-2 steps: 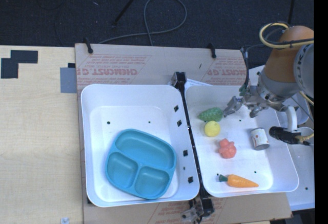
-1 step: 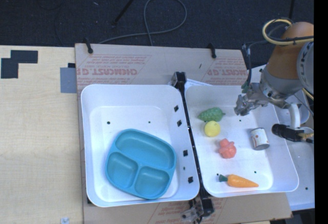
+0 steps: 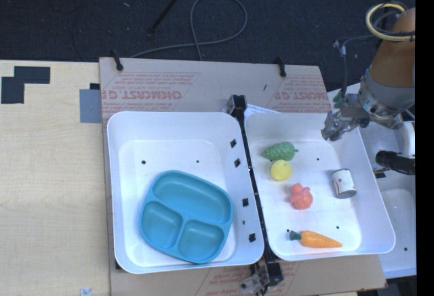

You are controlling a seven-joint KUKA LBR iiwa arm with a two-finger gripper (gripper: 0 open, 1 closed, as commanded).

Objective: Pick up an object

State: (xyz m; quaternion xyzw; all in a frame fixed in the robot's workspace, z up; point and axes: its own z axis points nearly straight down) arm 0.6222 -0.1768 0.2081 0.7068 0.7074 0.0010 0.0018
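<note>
Nothing is picked up yet.

In the camera view, the gripper (image 3: 337,124) is seen above the far right corner of the right bin (image 3: 380,240); whether it is apart or together cannot be told. A green toy (image 3: 280,151), a yellow ball (image 3: 281,170), a pink toy (image 3: 300,196), a small can (image 3: 343,183) and a carrot (image 3: 317,240) are left lying there. A blue tray (image 3: 185,215) is kept in the left bin (image 3: 122,152). The whole pick is judged still to be done.

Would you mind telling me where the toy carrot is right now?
The toy carrot lies in the right bin, near its front edge, just below the pink toy.
</note>
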